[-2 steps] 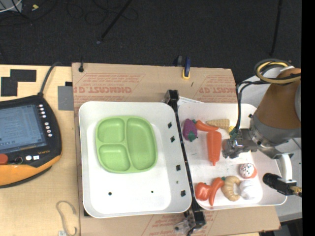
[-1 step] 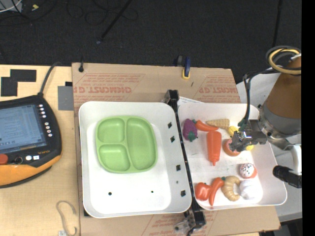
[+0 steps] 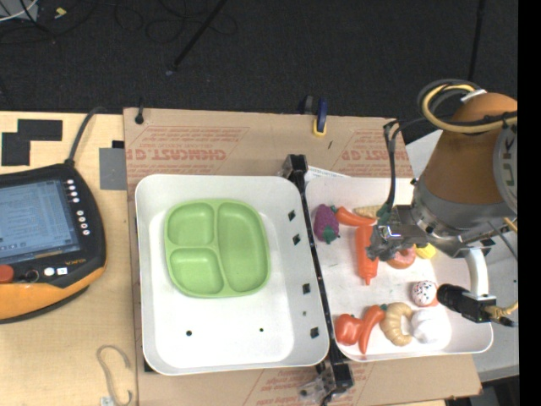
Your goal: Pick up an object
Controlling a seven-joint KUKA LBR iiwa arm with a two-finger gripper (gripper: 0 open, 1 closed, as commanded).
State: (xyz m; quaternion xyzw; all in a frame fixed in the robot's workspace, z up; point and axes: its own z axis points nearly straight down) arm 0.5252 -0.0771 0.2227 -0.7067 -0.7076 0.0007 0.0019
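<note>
Cardboard covers the bench [image 3: 211,146] under two white bins; jaws [image 3: 390,237], their state unclear, hover by an orange carrot [image 3: 365,256] at nine o'clock of the arm.

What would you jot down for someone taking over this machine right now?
Pincer: low in the right bin, over the toy food; whether it grips anything can't be told.
Things: carrot under the pincer, purple piece beside it, pepper, croissant and spotted egg nearer the front edge.
Left bin: holds a green tray.
Done: nothing visibly lifted.
Left: grasp one item and raise it.
</note>
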